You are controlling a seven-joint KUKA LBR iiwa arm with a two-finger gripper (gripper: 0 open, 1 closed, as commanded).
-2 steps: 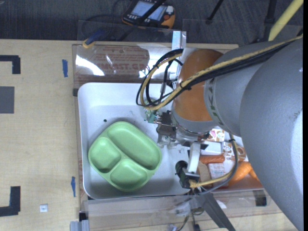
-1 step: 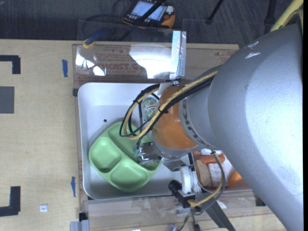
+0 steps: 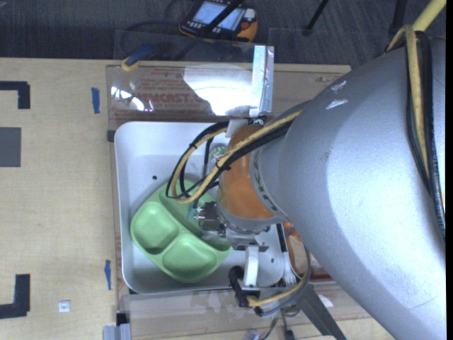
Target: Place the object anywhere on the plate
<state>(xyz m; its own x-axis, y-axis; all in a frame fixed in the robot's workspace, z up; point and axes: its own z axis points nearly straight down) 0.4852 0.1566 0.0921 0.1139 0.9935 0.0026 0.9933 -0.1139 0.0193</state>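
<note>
Over the green plate [image 3: 173, 241] we see the grey arm [image 3: 354, 183] reaching across, its orange band [image 3: 241, 190] hanging just above the plate's right edge. This plate, split into compartments, lies in the lower part of the white bin [image 3: 138, 161], close to that bin's front wall. Somewhere beside the plate's right rim sits the gripper [image 3: 212, 222], buried under the wrist and a bundle of yellow and black cables [image 3: 195, 165], so we cannot tell how it stands. We cannot make out the task's object either; the plate's 2 visible compartments show plain green. Behind the plate, a clear panel [image 3: 191, 83] catches glare.
</note>
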